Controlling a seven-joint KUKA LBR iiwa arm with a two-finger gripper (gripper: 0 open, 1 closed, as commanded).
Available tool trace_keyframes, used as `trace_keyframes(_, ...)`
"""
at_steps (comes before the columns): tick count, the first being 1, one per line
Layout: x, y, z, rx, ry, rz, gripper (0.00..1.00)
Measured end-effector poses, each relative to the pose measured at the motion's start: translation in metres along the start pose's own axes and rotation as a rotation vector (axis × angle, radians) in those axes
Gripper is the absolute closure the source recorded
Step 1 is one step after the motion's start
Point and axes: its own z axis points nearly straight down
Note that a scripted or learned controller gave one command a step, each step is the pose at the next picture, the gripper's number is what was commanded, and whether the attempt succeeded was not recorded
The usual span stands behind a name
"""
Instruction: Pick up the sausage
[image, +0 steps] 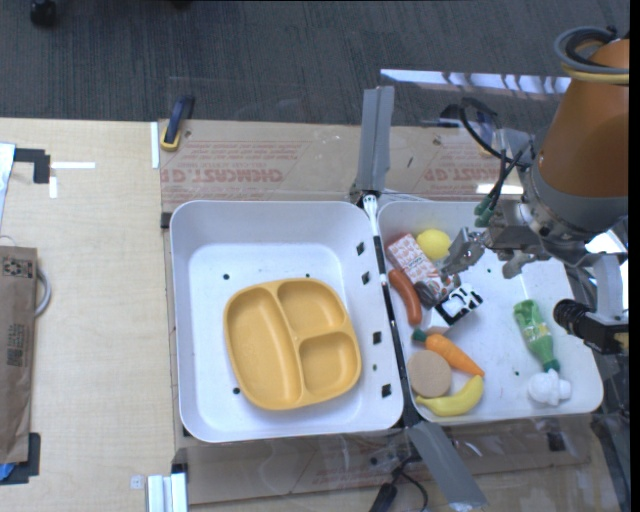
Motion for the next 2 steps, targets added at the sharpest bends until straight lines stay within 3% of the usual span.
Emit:
trace_keyframes(1, 0.056, 0.053, 0.126, 0.004, 0.000, -0.065, 0.00)
trace_keyframes(2, 0.132, 0.018, 0.118, 0.004, -0.001, 0.083, 0.00)
